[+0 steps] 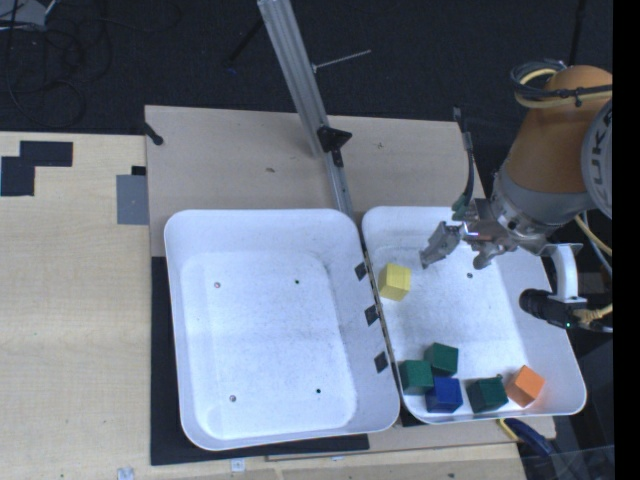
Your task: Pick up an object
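Note:
In the right bin (500,318), a yellow cube (395,281) lies close to the left wall. Along the near edge sit three dark green cubes (441,357), (417,374), (487,394), a blue cube (444,395) and an orange cube (525,385). My gripper (453,259) hovers over the far part of this bin, right of and slightly beyond the yellow cube. It is open, fingers spread, with nothing between them.
The left bin (260,328) adjoins the right one, with black clips (368,313) along the shared wall. A slanted metal rail (305,98) rises behind the bins. The arm's orange band (555,138) stands at the right.

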Tool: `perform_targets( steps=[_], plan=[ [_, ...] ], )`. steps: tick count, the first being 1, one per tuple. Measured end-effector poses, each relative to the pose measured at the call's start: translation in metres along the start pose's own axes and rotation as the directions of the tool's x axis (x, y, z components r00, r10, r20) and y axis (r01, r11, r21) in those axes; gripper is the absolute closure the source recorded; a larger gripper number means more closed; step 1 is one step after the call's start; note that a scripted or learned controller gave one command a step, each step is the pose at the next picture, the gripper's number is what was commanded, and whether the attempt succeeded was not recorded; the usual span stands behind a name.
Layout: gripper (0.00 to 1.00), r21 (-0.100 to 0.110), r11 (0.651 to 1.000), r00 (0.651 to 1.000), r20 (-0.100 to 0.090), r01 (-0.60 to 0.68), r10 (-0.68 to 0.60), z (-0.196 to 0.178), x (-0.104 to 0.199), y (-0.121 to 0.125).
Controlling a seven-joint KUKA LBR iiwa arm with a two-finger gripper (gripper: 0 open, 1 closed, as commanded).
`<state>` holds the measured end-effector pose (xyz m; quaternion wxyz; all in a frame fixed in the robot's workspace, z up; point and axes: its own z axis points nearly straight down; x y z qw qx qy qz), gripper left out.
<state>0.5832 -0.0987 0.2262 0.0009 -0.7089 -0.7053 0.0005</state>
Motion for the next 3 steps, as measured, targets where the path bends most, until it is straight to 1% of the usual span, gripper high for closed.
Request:
perform_targets(
  steps=[1, 2, 3],
  plan=[
    [0.0, 0.001, 1.0, 1.0, 0.002, 0.008, -0.008, 0.044, -0.011, 0.05],
    [0.0, 0.003, 1.0, 1.0, -0.002, 0.01, -0.01, 0.036, 0.051, 0.033],
    [0.0, 0.008, 1.0, 1.0, -0.002, 0.001, -0.001, 0.037, 0.055, -0.068]
  ],
)
